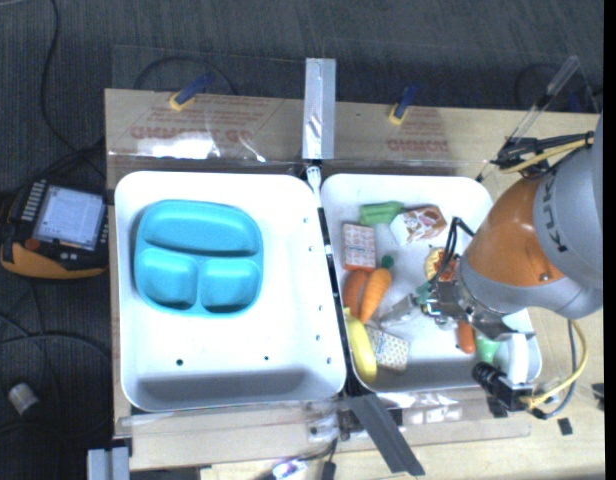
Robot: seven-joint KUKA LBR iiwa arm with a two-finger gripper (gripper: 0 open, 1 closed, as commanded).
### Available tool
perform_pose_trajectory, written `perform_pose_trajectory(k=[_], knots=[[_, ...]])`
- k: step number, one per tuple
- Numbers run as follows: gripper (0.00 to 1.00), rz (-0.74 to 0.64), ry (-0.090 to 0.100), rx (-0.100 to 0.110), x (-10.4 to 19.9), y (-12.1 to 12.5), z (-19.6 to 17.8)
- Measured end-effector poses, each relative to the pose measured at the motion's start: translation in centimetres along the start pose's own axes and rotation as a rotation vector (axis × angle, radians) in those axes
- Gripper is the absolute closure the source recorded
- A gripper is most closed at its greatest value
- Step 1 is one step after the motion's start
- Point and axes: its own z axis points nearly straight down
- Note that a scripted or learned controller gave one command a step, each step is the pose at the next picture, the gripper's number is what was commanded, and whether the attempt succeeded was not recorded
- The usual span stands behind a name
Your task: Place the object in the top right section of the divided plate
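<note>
The blue divided plate (198, 230) lies in the left white bin (158, 368), with one long section at the back and two smaller ones in front; nothing lies in them. My gripper (431, 304) is low inside the right bin (428, 368), under the orange wrist band. It hangs just right of two orange carrots (368, 290) and above a grey checkered piece (391, 349). The wrist hides the fingertips, and I see nothing clearly held.
The right bin holds several toy foods: a green piece (380, 211), a white and red packet (420, 223), a pink wafer (358, 246), a yellow banana (360, 350), a small orange item (466, 339). A metal divider (319, 118) stands behind the bins.
</note>
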Motion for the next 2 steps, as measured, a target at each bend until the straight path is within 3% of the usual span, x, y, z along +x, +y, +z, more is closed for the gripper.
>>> perform_pose_trajectory(k=[1, 2], knots=[[0.0, -0.114, -0.012, -0.004, 2.49, -0.09, -0.05], [0.0, -0.074, 0.0, -0.001, 1.88, -0.05, 0.0]])
